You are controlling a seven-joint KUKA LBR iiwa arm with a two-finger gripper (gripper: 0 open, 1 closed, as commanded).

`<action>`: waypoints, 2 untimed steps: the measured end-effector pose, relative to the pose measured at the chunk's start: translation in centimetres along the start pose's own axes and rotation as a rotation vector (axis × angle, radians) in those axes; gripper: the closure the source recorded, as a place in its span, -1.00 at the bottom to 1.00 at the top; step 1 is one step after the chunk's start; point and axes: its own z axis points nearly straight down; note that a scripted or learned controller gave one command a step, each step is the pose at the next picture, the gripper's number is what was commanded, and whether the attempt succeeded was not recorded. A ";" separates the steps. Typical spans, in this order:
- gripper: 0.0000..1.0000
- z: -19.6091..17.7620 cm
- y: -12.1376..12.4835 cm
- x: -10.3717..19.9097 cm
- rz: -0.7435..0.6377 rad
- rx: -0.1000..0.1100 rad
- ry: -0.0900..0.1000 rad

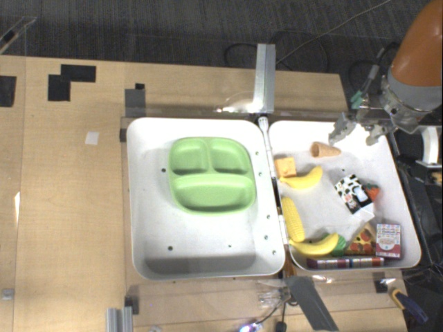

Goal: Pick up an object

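- At the near edge of the right bin, a row of markers is seen lying flat, with a small carton with a pink-and-white label just beyond it at the near right corner.
- A banana is seen lying just beyond the markers, on the left; a colourful printed pack lies between its tip and the carton.
- An ear of yellow corn is laid lengthwise along the bin's left wall, its near end close to the banana.
- Near the bin's middle right, a black-and-white patterned block is seen, with a small orange-red piece touching its right side.
- A second, paler banana lies farther in, with an orange-yellow cube just beside its left end.
- An ice-cream cone lies on its side toward the far part of the right bin, its point to the right.
- The left bin holds a green divided plate, placed flat toward the far middle.
- The gripper is seen over the far right corner of the right bin, above and to the right of the cone; its two fingers are spread apart and nothing is held between them.
- The arm's orange band is seen at the far right.
- A metal post stands beyond the join between the bins on the wooden bench.
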 end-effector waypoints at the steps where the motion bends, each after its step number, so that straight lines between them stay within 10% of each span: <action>1: -1.00 11.2 -1.0 -6.7 -0.023 0.000 0.000; 2: -1.00 16.1 -3.8 -8.2 -0.073 -0.013 -0.003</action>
